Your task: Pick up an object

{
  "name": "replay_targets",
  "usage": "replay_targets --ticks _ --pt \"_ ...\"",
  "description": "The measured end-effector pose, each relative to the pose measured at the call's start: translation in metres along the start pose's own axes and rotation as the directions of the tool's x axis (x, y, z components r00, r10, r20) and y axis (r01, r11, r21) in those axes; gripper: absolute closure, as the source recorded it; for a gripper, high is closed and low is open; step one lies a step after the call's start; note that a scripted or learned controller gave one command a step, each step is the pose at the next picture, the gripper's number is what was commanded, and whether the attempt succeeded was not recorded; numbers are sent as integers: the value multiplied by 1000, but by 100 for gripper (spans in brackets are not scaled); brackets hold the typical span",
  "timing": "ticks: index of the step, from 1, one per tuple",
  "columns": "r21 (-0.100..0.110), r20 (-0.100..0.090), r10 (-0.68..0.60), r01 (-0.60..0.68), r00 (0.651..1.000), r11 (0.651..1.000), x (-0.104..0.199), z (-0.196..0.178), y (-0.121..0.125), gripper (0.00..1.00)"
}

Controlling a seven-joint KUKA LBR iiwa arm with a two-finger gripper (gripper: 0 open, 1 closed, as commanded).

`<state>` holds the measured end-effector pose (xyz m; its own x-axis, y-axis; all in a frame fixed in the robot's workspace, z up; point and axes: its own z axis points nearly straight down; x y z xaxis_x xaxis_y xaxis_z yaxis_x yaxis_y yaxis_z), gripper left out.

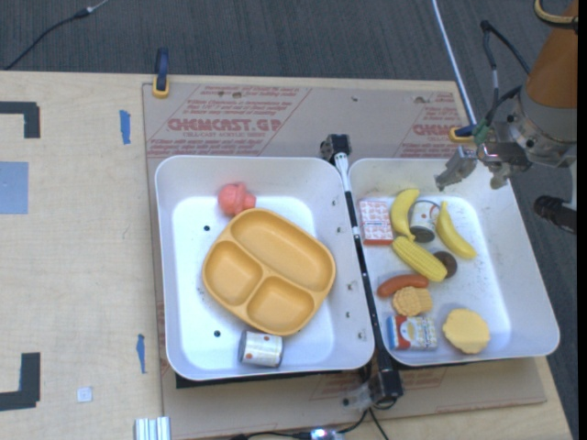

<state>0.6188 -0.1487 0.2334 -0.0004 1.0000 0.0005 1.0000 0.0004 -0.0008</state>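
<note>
Pale wood bench (73,273) fills your left side, with dark carpet beyond it at 12 o'clock. You then meet the left bin (174,246): a yellow divided plate (268,270) sits at its centre, a pink ball (236,197) just beside the plate at 11 o'clock, and a small can (260,348) on its side at the plate's 6 o'clock. Next you have the right bin (523,291), crowded with toy food: a small red-and-white box (375,221), two bananas (404,211) (454,230), a corn cob (419,257), a sausage (403,284), a cracker (412,302), a carton (415,333) and a yellow lump (466,330) at 5 o'clock. Your arm comes in at 2 o'clock, orange band uppermost, wrist pointed down. The gripper (471,172) hovers over the right bin's far rim, its fingers (449,174) spread apart with nothing between them, well apart from the bananas below.
</note>
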Motion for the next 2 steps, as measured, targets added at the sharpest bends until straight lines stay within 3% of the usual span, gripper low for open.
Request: replay_targets --ticks 1,2 --pt "2 0 1 -1 1000 1000 -6 140 -1 0" --pt "-2 1 1 -1 1000 1000 33 148 -49 0"
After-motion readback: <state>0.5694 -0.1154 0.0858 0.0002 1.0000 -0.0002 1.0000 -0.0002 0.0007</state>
